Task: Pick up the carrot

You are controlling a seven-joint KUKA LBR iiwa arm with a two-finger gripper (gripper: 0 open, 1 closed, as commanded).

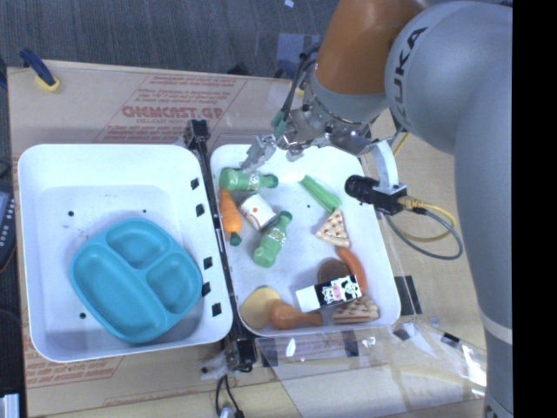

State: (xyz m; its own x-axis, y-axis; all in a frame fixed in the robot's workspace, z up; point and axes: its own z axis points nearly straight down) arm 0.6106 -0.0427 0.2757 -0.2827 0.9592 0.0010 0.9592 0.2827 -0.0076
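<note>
Camera view has our two-finger metal gripper [258,152] above the right white bin's [380,249] far edge; grip state unreadable, small orange carrot [230,216] lying untouched along the left wall.

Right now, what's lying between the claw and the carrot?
In the camera view, a green bottle lies between the claw and the carrot.

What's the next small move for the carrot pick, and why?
Probably shift the gripper toward the left wall of the right bin and nearer the camera, to get above the carrot. The gripper sits by the green bottle at the far end; the carrot lies along the left wall, untouched.
</note>
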